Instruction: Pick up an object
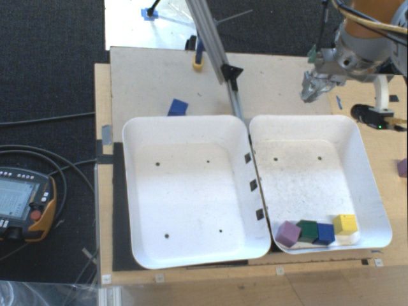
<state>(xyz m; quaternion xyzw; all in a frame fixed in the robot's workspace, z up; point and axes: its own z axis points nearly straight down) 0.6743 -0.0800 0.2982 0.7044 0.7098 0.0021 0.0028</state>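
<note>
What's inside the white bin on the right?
The right shallow white bin holds a purple block, green block, blue block and yellow block, clustered at its near edge. Anything beneath them is hidden.

1. Gripper (pixel 313 89) is seen above the bench, beyond the right bin (pixel 366 152) (far rim).
2. Purple block (pixel 288 233), green block (pixel 308 229), blue block (pixel 324 233), yellow block (pixel 345 224) are clustered in its near corner.

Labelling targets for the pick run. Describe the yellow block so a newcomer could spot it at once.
Find the right-hand white bin, then its near edge, where four small blocks sit in a row. The yellow block is at the right end of that row, beside the blue block. It is the only yellow one; the others are purple, green and blue.
</note>
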